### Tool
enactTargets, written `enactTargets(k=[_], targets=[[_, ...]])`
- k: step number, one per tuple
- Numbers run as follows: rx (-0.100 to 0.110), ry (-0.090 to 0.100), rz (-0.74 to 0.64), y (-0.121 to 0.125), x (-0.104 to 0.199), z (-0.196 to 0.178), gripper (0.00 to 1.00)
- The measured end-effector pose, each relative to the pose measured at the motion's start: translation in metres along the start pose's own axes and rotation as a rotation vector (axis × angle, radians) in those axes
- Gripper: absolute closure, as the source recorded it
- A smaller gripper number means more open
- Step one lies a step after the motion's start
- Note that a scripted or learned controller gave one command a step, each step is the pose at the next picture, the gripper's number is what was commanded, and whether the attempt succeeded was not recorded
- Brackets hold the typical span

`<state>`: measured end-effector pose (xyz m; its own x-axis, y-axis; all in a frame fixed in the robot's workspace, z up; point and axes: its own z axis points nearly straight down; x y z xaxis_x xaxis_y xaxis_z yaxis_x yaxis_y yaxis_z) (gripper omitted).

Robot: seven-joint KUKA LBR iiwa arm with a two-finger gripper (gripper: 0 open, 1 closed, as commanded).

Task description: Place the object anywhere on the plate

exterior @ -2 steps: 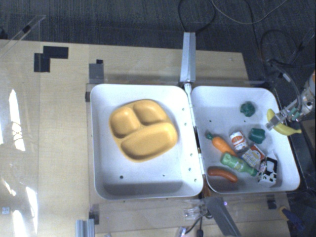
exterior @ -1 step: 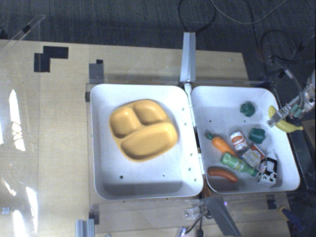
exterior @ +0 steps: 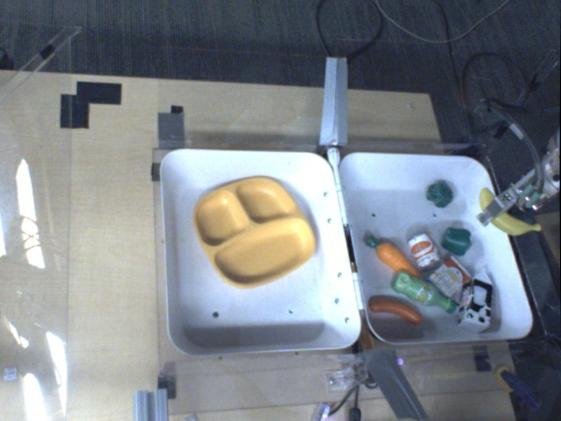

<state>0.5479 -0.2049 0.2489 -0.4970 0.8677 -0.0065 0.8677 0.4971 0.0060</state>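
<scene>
Starting at the left, we see the left bin (exterior: 175, 323) carrying the yellow plate (exterior: 254, 231), a three-compartment dish that lies toward the bin's far-left corner with nothing on it. So, as far as we can judge, the placing itself is not yet done.

Moving across the divider, the right bin (exterior: 386, 178) holds the clutter: an orange carrot (exterior: 392, 255) near its left wall, a red sausage (exterior: 394, 308) by the near-left corner, a green bottle (exterior: 423, 290) and a small can (exterior: 423, 250) toward the middle, a flat packet (exterior: 449, 277), a black-and-white item (exterior: 476, 305) at the near-right corner, and two dark green pieces (exterior: 440, 193) (exterior: 456, 239) toward the far side.

At the right rim sits the gripper (exterior: 501, 207), and a yellow banana (exterior: 507, 219) lies right against it, over the bin's right wall. It looks pinched between the fingers, though the view there is small and we would not swear to it. If the grasp is real, the pick is done; the carry across to the left bin and the release onto the plate remain.
</scene>
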Motion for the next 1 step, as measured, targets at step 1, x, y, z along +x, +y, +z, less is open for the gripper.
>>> enactTargets(k=[1], targets=[[0.001,0.001,0.001,-0.0131,0.0078,-0.0046,1.0]])
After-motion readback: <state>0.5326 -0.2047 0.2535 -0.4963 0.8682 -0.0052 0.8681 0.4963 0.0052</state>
